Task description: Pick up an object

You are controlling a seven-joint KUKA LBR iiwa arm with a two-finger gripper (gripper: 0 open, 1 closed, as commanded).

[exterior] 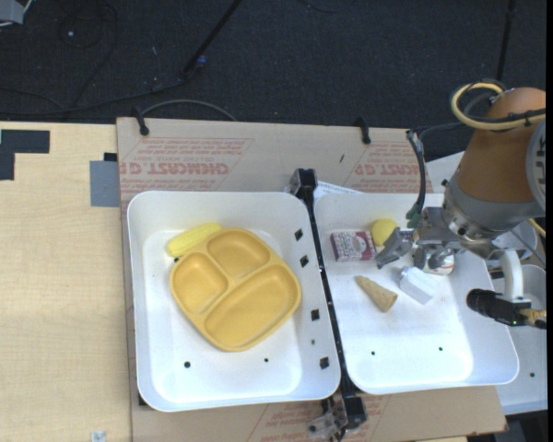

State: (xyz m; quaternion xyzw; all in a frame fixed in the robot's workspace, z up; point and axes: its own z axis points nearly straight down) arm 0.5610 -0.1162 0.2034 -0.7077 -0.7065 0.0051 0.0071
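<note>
Camera view: tool, grip state unclear, crowds right bin's far edge; near floor bare.

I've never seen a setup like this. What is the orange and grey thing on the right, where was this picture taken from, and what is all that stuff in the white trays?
The picture comes from a single camera fixed above a bench, looking down at a slant. The orange and grey thing is a robot arm reaching in from the right. At its end is a gripper, a two-fingered metal hand. Its job here is simply to pick up an object.

On the bench sit two shallow white bins. The left bin holds a yellow divided plate and a yellow toy corn cob at the plate's upper left edge. The right bin holds a small pink and white packet, a yellow ball, a tan wedge and a small white block.

The gripper hovers low over the right bin near the ball and block. I see nothing between its fingers.
</note>
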